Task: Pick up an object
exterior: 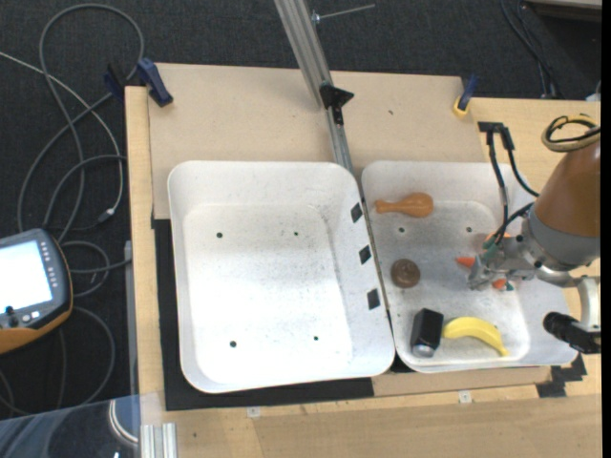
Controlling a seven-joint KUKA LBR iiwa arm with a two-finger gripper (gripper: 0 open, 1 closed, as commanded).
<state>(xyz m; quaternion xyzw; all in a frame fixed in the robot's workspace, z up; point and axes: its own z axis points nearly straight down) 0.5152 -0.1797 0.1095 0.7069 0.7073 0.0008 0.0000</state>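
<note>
The right bin (449,175) holds several objects. A tan pear-shaped piece (406,204) lies near its back. A brown round piece (406,273) sits by the left wall. Along the front edge, a black block (426,332) lies next to a yellow banana (475,333). My gripper (491,271) is low over the right part of this bin, behind the banana and right of the brown piece. A small orange-red item (465,261) shows at the gripper's left side; whether it is held is unclear. The arm's orange band (576,194) rises to the right.
The left bin (191,189) adjoins the right one, with black clips (364,254) along the shared wall. A slanted metal pole (304,36) stands behind the bins. Black cables (501,165) run to the wrist. A teach pendant (29,289) lies off the bench at left.
</note>
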